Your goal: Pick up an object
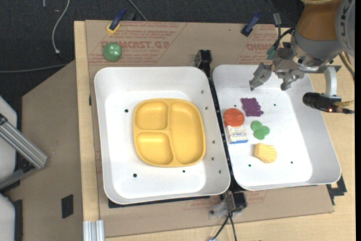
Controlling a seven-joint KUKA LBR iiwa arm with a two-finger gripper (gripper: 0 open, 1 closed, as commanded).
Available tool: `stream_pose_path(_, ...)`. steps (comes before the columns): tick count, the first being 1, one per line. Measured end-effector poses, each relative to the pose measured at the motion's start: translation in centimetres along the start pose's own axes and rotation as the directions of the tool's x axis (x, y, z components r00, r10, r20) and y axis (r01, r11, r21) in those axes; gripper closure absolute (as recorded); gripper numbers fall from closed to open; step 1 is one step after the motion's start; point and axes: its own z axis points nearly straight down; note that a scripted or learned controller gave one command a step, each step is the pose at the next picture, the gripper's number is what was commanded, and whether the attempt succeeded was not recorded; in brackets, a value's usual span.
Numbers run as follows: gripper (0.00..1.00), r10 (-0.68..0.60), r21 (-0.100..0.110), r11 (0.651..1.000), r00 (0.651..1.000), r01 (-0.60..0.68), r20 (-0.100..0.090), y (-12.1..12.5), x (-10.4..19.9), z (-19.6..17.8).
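Observation:
In the right bin (304,149) lie a purple grape bunch (251,106), an orange-red round piece (234,117), a small white carton (237,135), a green leafy piece (260,131) and a yellow shell-shaped piece (265,153). My gripper (272,80) hangs over the bin's far end, above and to the right of the purple bunch. Its two fingers are spread apart with nothing between them.
The left bin (113,121) holds a yellow divided plate (169,132). A green ball (113,52) rests on the cardboard beyond the left bin. Blue clamps (117,21) sit at the cardboard's far edge. The near right part of the right bin has free room.

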Motion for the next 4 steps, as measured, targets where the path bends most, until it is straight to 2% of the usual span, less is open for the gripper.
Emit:
stream_pose_path(1,0.00,-0.003,-0.015,1.000,1.000,0.003,0.002,0.3,0.0,-0.9)
stream_pose_path(2,0.00,-0.002,-0.012,1.000,1.000,0.002,0.002,0.6,-0.7,3.6)
stream_pose_path(3,0.00,-0.002,-0.010,1.000,1.000,0.002,0.001,-0.3,-0.4,9.2)
stream_pose_path(4,0.00,-0.002,-0.011,1.000,1.000,0.002,0.002,-0.2,-0.3,11.6)
